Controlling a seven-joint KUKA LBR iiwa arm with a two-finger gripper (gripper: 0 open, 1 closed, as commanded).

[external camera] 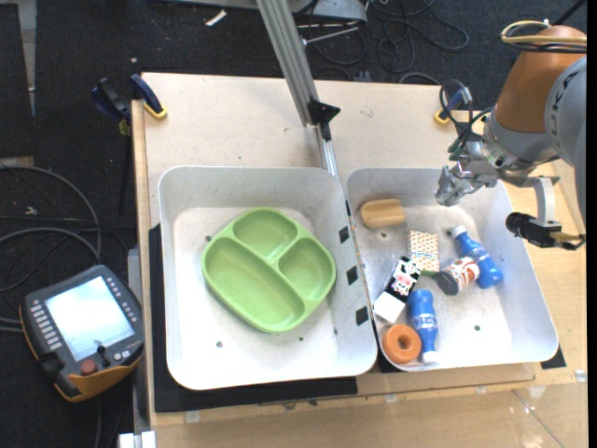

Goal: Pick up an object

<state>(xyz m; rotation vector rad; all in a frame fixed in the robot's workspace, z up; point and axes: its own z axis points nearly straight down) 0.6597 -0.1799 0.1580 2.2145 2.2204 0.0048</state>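
My gripper [450, 190] hangs over the back of the right bin [522, 278], above and to the right of a tan wooden block [382, 213]. Nothing shows between its fingers. Below it in the same bin lie a checkered card [424, 247], a blue bottle [476, 253], a red and white can [460, 274], a black and white box [402, 279], a second blue bottle [423, 318] and an orange ring [403, 343].
The left bin [187, 203] holds a green divided plate [269, 269]. A grey metal pole [294, 54] slants down to the ridge between the bins. A pendant with a screen [82, 329] lies at the lower left, off the bench.
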